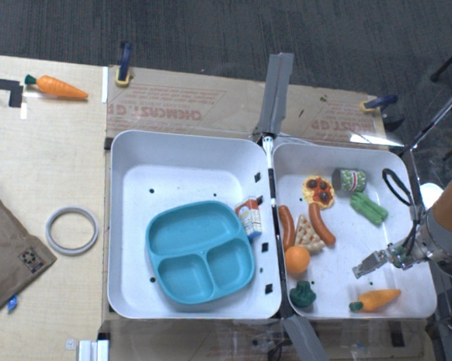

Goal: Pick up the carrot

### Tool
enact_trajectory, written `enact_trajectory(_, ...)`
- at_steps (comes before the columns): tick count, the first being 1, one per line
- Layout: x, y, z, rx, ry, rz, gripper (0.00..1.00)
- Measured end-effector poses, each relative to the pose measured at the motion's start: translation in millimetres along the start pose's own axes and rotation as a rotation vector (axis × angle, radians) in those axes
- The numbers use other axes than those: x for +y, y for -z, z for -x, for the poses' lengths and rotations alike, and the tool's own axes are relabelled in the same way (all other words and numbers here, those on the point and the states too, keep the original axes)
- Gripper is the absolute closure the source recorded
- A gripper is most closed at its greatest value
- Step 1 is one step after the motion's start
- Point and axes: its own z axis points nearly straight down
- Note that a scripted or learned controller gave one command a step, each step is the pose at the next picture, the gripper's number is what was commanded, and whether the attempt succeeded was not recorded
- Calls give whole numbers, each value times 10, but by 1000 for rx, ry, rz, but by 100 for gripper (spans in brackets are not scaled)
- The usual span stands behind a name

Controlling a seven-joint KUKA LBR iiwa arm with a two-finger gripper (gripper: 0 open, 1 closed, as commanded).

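The carrot (pixel 376 300) I am after lies in the right bin (pixel 354 158), close to that bin's near wall and toward its right corner, with its orange body pointing right and slightly up and its green top at the left end. I take the orange ball (pixel 297 259) as my landmark: the carrot sits to the right of it and a little nearer the camera, well apart from it, with the dark green broccoli piece (pixel 302 295) below the ball and left of the carrot's leafy end. My gripper (pixel 369 265) hangs to the right of the ball at about the same height in the view, just above the carrot's left half, not touching it. I cannot tell whether it is parted or closed, and I see nothing held in it. So the carrot lies just toward the near wall from the gripper, and its long axis runs roughly left to right, nearly along the wall. I judge that the coming move is a short shift toward the near wall and a descent, with the grasp set across the carrot's width. A second carrot (pixel 56 87) lies on the bench far to the ball's upper left, outside both bins, and I judge it beyond easy reach.
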Motion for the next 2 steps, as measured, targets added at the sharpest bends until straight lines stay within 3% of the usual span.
enact_trajectory(1, 229, -330, -614, 1, -218, -1, 0)
enact_trajectory(2, 53, 14, -137, -2, -254, 1, 0)
